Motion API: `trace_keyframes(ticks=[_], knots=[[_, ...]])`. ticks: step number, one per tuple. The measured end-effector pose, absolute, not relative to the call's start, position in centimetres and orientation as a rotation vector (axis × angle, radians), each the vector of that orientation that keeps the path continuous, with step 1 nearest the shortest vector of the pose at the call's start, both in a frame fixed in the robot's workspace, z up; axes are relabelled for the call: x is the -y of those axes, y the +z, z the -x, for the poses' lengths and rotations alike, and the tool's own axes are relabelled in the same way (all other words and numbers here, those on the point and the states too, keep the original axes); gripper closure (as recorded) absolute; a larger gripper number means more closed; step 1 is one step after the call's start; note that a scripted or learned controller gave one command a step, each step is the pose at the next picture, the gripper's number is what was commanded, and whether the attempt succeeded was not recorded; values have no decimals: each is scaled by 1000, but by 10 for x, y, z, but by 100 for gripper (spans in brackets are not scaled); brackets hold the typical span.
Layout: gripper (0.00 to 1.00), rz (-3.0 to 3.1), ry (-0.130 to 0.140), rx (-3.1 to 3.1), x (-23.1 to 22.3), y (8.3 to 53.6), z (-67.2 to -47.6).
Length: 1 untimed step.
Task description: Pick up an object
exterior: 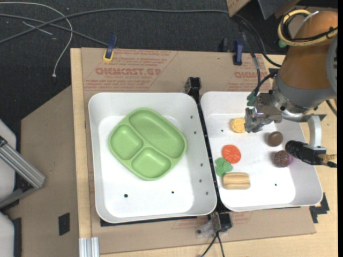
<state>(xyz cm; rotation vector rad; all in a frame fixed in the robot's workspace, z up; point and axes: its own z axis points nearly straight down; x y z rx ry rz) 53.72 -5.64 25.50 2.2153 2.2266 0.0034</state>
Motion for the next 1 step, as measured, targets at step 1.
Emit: trace_keyframes(ticks=[1], knots=[[100,-2220,-2,-2229,7,241,-541]])
